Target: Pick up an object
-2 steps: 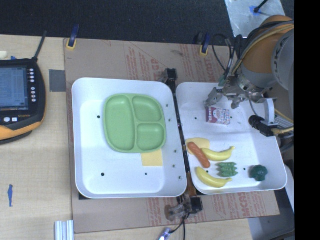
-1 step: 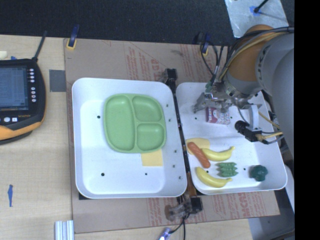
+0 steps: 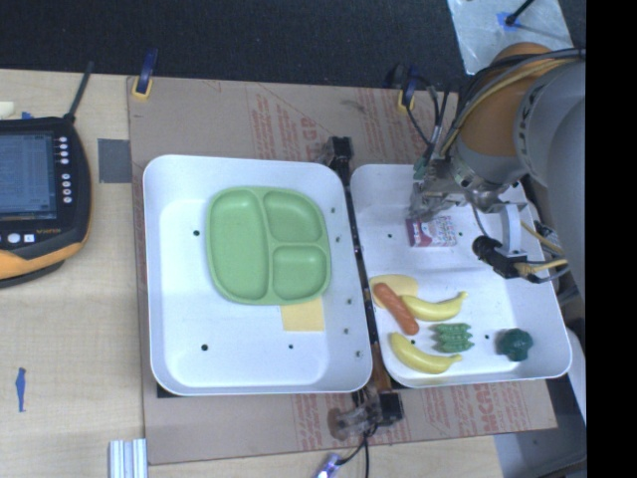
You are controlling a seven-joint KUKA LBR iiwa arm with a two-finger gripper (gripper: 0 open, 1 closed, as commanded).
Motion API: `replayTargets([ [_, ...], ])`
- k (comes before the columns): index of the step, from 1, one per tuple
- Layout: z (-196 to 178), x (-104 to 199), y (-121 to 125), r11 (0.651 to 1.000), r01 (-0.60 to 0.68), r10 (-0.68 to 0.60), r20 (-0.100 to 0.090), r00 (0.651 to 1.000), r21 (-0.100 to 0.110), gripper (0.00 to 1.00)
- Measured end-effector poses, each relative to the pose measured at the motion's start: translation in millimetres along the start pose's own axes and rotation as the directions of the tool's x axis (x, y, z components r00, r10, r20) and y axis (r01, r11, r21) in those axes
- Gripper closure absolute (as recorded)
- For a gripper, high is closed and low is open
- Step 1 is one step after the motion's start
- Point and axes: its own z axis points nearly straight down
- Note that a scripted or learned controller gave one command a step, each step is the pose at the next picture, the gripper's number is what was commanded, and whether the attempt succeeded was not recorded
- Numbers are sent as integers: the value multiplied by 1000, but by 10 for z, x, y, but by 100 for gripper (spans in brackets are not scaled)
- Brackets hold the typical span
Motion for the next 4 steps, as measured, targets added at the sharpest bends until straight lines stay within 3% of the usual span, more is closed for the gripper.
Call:
replayTargets([
  [1, 2, 0, -1, 1000, 0, 0, 0, 1000, 0, 0],
  [2, -103, -10, 1, 1000, 1, -1, 0, 1000, 1, 100],
  [3, -102, -10, 0, 1000, 1, -1, 0, 1000, 1, 0],
  [4, -206, -21, 2, 1000, 1, -1, 1, 1000, 1, 100],
])
